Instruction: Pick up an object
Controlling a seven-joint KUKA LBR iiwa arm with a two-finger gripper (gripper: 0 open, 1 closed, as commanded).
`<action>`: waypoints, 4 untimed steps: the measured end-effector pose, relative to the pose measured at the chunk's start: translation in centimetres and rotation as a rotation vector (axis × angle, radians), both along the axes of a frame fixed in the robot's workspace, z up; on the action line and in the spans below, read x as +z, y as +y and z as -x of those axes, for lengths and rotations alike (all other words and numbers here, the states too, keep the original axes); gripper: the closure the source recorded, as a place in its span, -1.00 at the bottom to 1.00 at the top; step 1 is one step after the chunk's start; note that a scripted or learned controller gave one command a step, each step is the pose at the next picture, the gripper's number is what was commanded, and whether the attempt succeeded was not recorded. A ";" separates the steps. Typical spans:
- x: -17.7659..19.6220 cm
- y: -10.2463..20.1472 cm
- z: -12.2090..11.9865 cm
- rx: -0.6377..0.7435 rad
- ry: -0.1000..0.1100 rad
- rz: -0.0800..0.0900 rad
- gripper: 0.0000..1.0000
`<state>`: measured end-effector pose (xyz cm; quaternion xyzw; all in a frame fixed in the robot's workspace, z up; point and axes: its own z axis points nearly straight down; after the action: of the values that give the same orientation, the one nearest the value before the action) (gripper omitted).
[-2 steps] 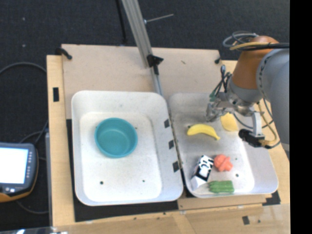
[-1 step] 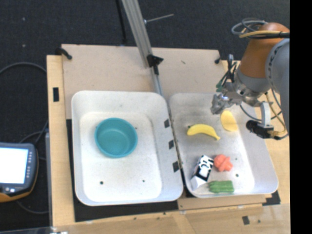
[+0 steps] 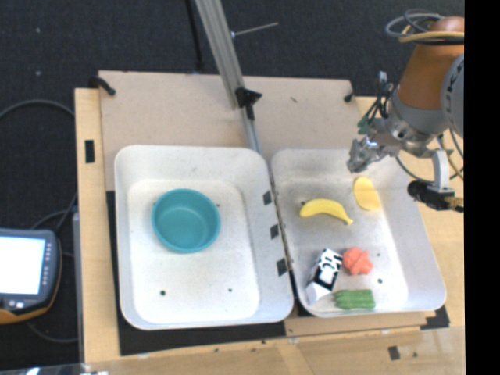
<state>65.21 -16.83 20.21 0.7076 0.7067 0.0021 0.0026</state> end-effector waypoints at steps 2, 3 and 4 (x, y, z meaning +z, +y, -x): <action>6.2 3.7 3.5 0.006 0.006 -0.001 1.00; 6.4 9.1 6.3 0.008 0.006 -0.002 1.00; 6.8 14.1 8.6 0.009 0.006 -0.003 1.00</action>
<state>56.56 -2.74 27.04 0.7043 0.7099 0.0012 -0.0005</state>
